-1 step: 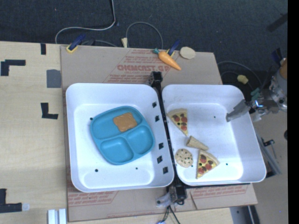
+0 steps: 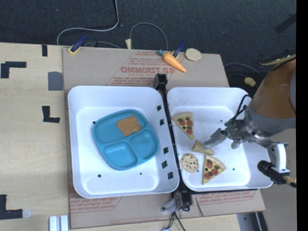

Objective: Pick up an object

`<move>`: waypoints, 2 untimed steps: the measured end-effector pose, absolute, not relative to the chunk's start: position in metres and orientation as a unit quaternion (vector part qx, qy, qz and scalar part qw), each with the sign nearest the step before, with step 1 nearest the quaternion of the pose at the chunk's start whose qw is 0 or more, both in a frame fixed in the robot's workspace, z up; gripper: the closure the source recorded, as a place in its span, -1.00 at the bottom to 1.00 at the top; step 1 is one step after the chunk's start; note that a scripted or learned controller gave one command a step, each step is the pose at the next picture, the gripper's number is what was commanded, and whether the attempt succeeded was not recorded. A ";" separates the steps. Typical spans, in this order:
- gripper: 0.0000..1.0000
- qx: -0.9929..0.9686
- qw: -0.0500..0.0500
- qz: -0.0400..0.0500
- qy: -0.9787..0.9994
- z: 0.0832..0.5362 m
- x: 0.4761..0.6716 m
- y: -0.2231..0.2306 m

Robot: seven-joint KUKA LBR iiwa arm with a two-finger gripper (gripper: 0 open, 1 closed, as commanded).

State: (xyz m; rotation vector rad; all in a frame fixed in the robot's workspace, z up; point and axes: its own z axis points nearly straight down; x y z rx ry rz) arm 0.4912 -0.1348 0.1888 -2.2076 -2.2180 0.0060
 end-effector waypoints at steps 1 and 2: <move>-1.00 -0.706 -0.003 0.000 -0.708 0.082 0.529 -0.115; -1.00 -0.706 -0.003 -0.001 -0.709 0.086 0.602 -0.105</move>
